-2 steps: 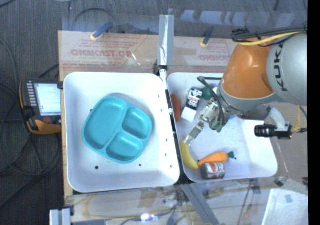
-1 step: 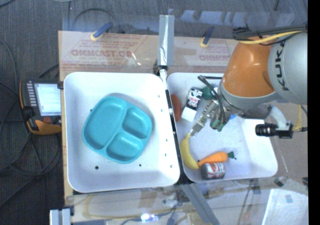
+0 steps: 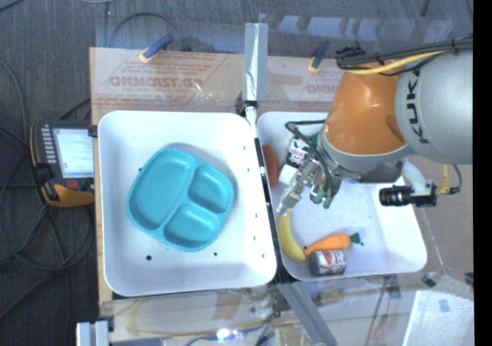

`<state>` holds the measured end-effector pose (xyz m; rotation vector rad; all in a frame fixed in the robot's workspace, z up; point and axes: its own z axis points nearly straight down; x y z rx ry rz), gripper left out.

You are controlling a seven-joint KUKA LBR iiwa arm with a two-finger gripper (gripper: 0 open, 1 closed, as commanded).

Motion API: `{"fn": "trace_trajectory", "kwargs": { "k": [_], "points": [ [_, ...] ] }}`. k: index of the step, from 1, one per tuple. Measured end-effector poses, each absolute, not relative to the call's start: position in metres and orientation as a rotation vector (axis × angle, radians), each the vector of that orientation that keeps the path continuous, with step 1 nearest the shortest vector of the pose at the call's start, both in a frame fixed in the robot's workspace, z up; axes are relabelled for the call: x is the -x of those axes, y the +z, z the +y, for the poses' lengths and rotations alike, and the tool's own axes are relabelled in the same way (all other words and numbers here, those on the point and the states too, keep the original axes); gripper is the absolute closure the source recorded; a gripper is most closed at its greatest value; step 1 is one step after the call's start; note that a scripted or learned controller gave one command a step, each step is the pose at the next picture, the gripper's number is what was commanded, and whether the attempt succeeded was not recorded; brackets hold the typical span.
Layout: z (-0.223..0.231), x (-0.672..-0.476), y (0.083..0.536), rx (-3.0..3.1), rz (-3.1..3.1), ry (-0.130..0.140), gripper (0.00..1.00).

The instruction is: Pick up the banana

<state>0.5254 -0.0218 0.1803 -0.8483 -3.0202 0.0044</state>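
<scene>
Camera view: claw (image 3: 306,192) poised in the right bin (image 3: 400,256), above and slightly right of the banana (image 3: 288,237).

Banana position: lower-left part of the right bin, lying along the bin's left wall. Its long axis runs roughly top-to-bottom in the view, curving rightward at the lower end toward the carrot (image 3: 332,243) and the can (image 3: 327,261), both just beside that end. Claw state: fingers appear slightly parted with nothing visible between them; the tips point down-left, near the banana's upper end. Key relation: the banana lies below and a little left of the claw, so the coming move is judged to be a short shift along the wall. Risk: the wall leaves little finger clearance. The left bin (image 3: 115,260) carries a blue divided plate (image 3: 181,198).
</scene>
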Motion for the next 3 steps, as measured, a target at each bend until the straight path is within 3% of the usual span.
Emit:
{"fn": "trace_trajectory", "kwargs": {
  "k": [1,2,3],
  "points": [
    [-0.022,-0.525,0.180,0.848,-3.020,0.004,0.00],
    [-0.088,-0.495,0.181,0.729,-3.051,0.003,0.00],
    [-0.025,-0.523,0.311,0.707,-3.059,0.001,0.00]
  ]
}}
